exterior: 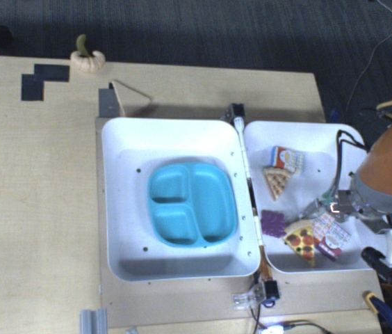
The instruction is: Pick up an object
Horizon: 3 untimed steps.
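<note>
The pincer (326, 208) hangs low in the right bin (321, 134) — just above a pizza slice (301, 241). Its grip state — I cannot tell.

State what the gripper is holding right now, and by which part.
It cannot be told. The gripper sits low in the right bin, over the clear packet beside the pizza slice, but no hold is visible.
</note>
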### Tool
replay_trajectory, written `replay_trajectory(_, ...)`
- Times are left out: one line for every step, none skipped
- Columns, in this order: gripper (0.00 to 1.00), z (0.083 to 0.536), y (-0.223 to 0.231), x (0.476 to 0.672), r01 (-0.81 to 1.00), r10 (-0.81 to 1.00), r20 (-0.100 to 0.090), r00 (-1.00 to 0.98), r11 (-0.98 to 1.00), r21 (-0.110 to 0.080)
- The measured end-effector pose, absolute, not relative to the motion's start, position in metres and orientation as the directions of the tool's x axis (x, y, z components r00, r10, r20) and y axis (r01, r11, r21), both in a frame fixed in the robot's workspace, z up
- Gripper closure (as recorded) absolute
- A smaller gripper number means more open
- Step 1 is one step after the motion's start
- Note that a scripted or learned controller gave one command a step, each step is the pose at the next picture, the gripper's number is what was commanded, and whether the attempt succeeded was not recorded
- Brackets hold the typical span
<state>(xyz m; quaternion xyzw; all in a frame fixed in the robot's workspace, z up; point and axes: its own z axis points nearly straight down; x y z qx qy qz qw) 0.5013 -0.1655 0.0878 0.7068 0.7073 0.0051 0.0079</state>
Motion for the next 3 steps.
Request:
replay_trajectory(1.00, 0.099, -0.166, 0.503, 1.000, 1.000, -0.006, -0.002, 0.002, 0.023)
replay_trajectory(1.00, 0.185, -0.077, 0.488, 1.000, 1.000, 0.001, -0.005, 0.005, 0.003)
replay_trajectory(1.00, 0.185, 0.013, 0.597, 1.000, 1.000, 0.002, -0.007, 0.007, 0.003)
